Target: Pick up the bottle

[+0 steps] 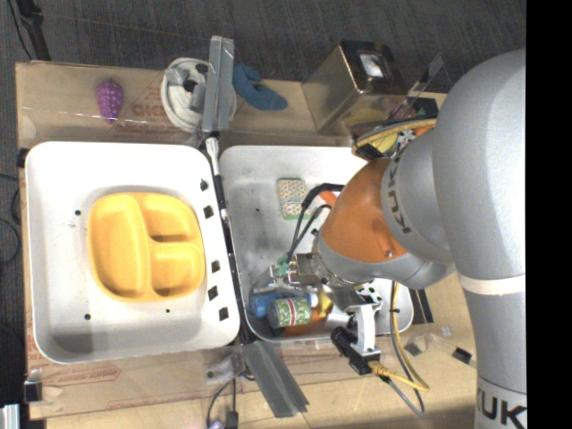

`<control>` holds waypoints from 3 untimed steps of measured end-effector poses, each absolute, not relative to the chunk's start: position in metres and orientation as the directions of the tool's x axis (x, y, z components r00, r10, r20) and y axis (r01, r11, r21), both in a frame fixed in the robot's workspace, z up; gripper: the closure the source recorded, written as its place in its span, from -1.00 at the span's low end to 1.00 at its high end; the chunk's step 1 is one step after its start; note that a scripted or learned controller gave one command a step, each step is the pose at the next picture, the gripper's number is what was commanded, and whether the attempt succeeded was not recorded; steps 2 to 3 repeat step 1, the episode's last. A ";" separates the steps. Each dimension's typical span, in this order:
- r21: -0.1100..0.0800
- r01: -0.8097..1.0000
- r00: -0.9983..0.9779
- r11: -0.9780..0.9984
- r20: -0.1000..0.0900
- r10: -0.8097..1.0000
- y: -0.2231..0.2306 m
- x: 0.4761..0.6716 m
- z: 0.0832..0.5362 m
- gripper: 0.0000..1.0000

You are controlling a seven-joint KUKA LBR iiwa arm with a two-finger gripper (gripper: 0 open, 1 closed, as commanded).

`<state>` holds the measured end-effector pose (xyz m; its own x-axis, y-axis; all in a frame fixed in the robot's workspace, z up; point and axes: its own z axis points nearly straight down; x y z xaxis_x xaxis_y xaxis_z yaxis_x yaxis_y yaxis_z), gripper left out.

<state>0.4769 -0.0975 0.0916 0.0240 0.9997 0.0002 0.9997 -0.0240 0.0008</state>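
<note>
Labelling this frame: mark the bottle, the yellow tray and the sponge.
bottle (288, 311), camera view, on its label.
yellow tray (147, 244), camera view, on its centre divider.
sponge (290, 196), camera view, on its top face.

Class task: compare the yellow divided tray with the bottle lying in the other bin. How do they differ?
The yellow plastic divided tray is one plain colour; the blue-capped bottle with a green label is multicoloured. The tray lies flat mid-bin in the left white bin; the bottle lies on its side against the right white bin's near wall. Both rest in bins.

Yellow tray (147, 244); white bins (54, 177); blue-capped, green-labelled bottle (290, 311); purple toy (110, 98)
</note>
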 end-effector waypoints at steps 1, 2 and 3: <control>0.003 0.995 0.096 -0.096 -0.002 0.995 -0.094 0.477 0.092 -1.00; 0.003 0.995 0.096 -0.096 -0.002 0.995 -0.094 0.477 0.092 -1.00; 0.003 0.995 0.096 -0.096 -0.002 0.995 -0.094 0.477 0.092 -1.00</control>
